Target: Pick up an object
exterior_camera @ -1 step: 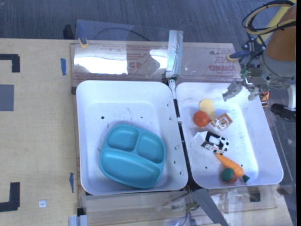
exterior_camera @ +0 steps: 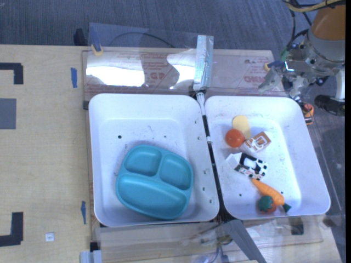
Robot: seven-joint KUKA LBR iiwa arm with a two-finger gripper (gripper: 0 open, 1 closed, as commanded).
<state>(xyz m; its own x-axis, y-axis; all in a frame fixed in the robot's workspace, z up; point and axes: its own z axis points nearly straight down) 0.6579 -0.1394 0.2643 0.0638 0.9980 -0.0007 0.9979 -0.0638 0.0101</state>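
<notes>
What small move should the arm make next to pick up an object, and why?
Probably bring the gripper down and in over the right bin. It sits outside the bin's far right corner, while the toys, such as the orange ball and the carrot, lie inside.

Left bin [exterior_camera: 104, 114]: teal divided plate [exterior_camera: 154, 181] lying toward its front edge, three compartments facing up. Clear plastic sheet [exterior_camera: 142, 64] along the bench's back edge behind the bins. Blue tape marks [exterior_camera: 73, 76] and black corner marks [exterior_camera: 15, 73] on the bench's left part.
</notes>
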